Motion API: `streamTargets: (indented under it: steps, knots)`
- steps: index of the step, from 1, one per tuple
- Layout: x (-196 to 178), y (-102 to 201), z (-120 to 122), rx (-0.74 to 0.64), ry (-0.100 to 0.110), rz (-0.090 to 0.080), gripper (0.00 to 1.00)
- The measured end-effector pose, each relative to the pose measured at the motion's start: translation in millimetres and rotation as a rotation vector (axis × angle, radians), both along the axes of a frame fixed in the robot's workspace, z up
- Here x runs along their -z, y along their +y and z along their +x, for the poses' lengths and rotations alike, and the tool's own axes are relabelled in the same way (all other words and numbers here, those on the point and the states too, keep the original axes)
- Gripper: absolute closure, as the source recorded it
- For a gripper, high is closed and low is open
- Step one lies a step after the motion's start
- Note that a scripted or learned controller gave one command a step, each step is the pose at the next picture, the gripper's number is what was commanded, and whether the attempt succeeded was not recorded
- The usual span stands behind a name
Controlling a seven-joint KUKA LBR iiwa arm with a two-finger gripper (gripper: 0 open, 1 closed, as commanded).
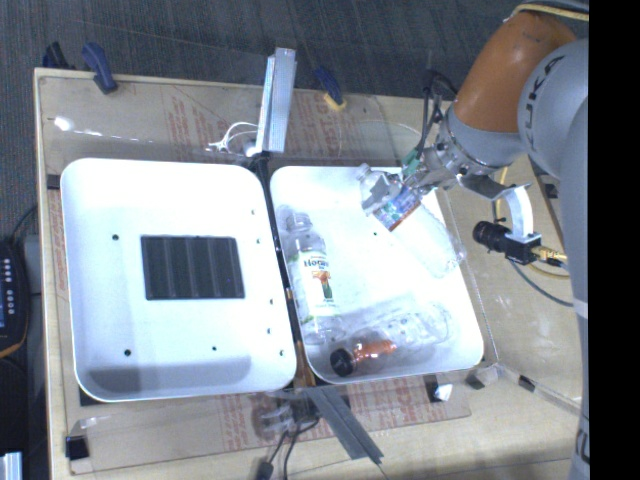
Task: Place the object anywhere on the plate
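The two-finger pincer (405, 190) hangs over the upper right part of the right-hand shallow white plastic bin (440, 278), at the end of the grey arm with the orange band (510, 78) that reaches in from the right. Between its fingers sits a small clear plastic bottle with a red and blue label (388, 204), tilted, its labelled end pointing down and to the left of the pincer; the fingers are closed on it and it is lifted clear of the bin floor. Below and to the left of the pincer, along the left wall of the same bin, lies a clear plastic water bottle with a white label marked in orange and green (312, 268), its length running roughly up and down the view. Further below the pincer, near the bin's lower edge, lies another clear plastic bottle with a black cap and an orange-brown label (385, 340), on its side and reaching toward the right. Well to the left of the pincer, in the middle of the left-hand white bin (100, 218), rests the dark grey rectangular ribbed plate (192, 266), flat on the bin floor and well apart from the held bottle. Just right of the pincer a black cylindrical fitting (500, 238) juts from the arm.
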State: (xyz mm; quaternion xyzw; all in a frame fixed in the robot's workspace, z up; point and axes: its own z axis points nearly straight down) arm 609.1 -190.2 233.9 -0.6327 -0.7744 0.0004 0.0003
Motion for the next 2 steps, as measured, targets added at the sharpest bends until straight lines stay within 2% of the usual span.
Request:
streamTargets:
  steps: [1, 2]
  knots:
    - [15.7, 76.0, -18.2, 0.205, 0.006, 0.001, 1.00]
    - [3.1, 123.0, -27.4, 0.175, 0.004, 0.001, 1.00]
